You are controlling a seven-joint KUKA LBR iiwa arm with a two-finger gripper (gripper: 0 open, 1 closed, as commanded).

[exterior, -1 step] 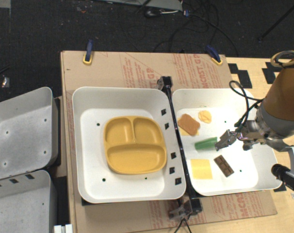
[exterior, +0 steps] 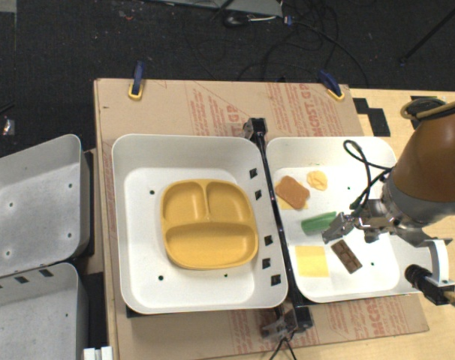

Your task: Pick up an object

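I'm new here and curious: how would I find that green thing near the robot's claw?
Look at the right white bin. Near its middle, just left of the gripper, lies the green piece. It is the only green item, between a brown slab and a yellow square.

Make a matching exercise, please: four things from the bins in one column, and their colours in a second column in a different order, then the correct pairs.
Things:
1. Divided plate in the left bin
2. Stick-shaped piece beside the gripper
3. Flat square slice in the right bin
4. Small bar near the slice

Colours:
A. dark brown
B. pale yellow
C. green
D. mustard yellow

Pairs: 1-D, 2-C, 3-B, 4-A
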